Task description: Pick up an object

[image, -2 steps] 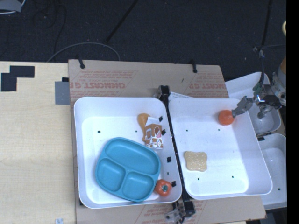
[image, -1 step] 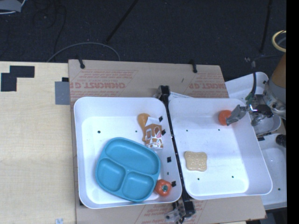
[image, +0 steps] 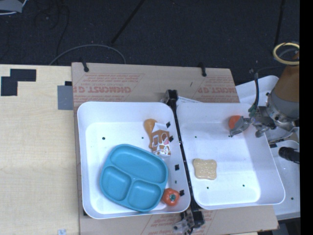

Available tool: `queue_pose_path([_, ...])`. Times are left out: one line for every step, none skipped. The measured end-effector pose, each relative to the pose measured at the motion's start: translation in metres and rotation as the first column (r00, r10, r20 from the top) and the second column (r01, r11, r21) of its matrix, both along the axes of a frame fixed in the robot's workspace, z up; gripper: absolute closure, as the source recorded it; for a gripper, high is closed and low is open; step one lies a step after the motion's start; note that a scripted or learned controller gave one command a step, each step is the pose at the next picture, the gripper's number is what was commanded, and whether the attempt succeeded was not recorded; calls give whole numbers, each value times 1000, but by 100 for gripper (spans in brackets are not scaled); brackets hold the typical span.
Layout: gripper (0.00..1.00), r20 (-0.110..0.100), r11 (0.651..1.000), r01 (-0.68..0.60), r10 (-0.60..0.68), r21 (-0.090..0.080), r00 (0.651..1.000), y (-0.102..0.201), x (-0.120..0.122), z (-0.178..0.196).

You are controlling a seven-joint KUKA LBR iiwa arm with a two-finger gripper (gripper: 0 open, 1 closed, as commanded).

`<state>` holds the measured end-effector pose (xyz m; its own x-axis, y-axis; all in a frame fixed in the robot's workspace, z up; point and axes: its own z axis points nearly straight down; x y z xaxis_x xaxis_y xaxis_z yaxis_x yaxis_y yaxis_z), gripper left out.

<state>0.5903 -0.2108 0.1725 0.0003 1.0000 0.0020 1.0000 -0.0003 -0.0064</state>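
Note:
My gripper (image: pixel 243 126) reaches in from the right and hangs low over the upper right part of the right bin (image: pixel 264 192). A small orange-red object (image: pixel 234 121) lies right at its tip, partly hidden by it; whether it is held I cannot tell. A flat beige toast-shaped piece (image: pixel 205 169) lies on the floor of the same bin, to the lower left of the gripper. The left bin (image: pixel 90 131) holds a blue divided plate (image: pixel 133 176), a red tomato-like ball (image: pixel 170 197), a brown piece (image: pixel 149 126) and a small patterned packet (image: pixel 161 143).
The two bins meet at a dark divider (image: pixel 179 151). Cardboard (image: pixel 146 84) lies under the bins. The arm's orange band (image: pixel 289 84) and grey wrist stand over the right bin's right rim. Light wooden bench (image: pixel 34 151) spreads to the left.

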Motion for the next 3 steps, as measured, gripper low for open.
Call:
queue_pose_path([0, -1, 1000, -3, 3, 1, 1000, 2, 7, -61])
queue_pose_path([100, 3, 1000, -3, 3, -1, 1000, 1, 8, -47])
queue_pose_path([100, 10, 1000, 3, -3, -3, 1000, -1, -1, 11])
